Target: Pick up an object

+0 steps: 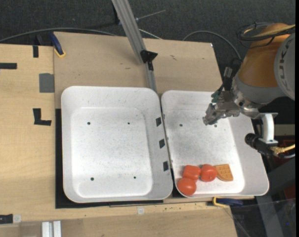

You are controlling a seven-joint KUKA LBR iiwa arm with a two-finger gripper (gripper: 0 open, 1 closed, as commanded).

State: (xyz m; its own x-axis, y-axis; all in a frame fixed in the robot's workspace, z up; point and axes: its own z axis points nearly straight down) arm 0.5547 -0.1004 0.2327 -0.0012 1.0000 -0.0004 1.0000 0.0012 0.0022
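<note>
Three small red tomato-like objects cluster at the near edge of the right bin. Just right of them lies an orange waffle-patterned piece. My gripper hangs over the far right part of the right bin, well away from the objects at the front. Nothing shows between its fingers. The grey and orange arm comes in from the right behind it.
The left bin sits beside the right one, sharing a raised middle rim with black clips. A slanted metal pole rises behind the bins. A black fitting sticks out at the right bin's outer edge.
</note>
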